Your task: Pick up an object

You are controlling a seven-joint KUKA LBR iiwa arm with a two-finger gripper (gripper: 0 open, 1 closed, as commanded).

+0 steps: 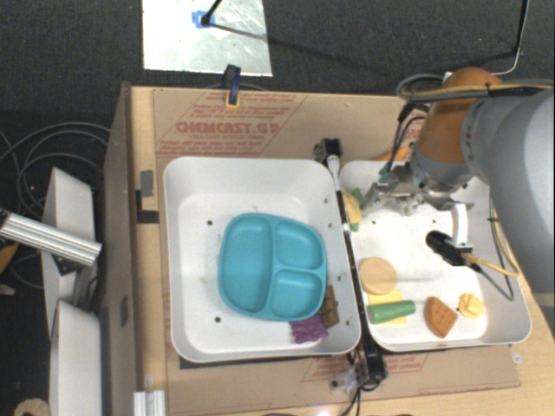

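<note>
The pincer is being held over the right bin's far end; its state cannot be told. The round wooden disc is lying nearest, toward the camera side, with nothing being gripped.

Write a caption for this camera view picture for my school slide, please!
Robot arm reaches over the right bin of toy food while a blue divided plate sits in the left bin.
</note>
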